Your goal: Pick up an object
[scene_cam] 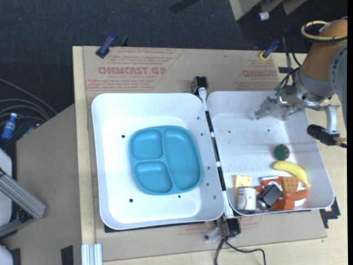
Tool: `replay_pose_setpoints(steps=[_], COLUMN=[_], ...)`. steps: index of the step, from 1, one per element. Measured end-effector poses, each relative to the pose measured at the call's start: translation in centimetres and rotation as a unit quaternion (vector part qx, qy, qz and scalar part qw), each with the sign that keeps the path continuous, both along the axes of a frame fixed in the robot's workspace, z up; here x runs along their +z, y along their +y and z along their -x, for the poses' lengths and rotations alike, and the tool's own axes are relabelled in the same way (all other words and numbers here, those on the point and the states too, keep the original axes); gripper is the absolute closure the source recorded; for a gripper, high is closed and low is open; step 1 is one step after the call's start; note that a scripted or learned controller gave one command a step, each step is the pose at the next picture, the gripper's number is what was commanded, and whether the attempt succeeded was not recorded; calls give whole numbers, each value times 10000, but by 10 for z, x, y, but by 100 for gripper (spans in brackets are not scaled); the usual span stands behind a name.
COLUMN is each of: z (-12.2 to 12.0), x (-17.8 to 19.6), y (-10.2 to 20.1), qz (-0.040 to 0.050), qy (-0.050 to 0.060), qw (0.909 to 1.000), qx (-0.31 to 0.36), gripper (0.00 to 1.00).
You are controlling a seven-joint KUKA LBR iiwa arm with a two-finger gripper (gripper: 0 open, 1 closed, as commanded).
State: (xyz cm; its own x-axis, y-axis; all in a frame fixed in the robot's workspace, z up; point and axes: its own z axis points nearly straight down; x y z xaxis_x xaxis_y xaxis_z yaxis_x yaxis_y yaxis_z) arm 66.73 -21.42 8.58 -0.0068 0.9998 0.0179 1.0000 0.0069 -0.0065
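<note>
- The right bin (309,148) serves as the landmark. Its near edge is crowded with small things: a pale can or cup (247,198), a yellowish card or packet (242,180), a dark block (271,194) and some orange-red pieces (292,195). They touch and overlap, likely because loose items drift into the low corner.
- Just behind that heap lies a banana (290,170), curved, with one end touching the clutter.
- A little farther into the right bin sits a small round green-and-red thing (282,150), standing free of the rest. I judge it the easiest thing to pick, since nothing crowds it.
- To the left of the right bin, a second white bin (110,115) holds a blue divided plate (164,159) lying flat in its middle.
- At the far edge of the right bin hangs the end effector (274,107), well apart from every object. Its grey prongs look splayed apart with nothing between them, so it carries nothing.
- Beyond it the grey arm (322,59) with its orange band reaches in over the worktop (165,70).
</note>
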Motion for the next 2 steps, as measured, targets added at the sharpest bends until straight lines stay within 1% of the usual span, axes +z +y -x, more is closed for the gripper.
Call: replay_pose_setpoints(steps=[1, 2], z=[5, 1], x=[0, -1], y=[-1, -1], qz=[19, -1], qy=[-20, 37], qw=[10000, 10000], qx=[-1, -12], gripper=[0, 0])
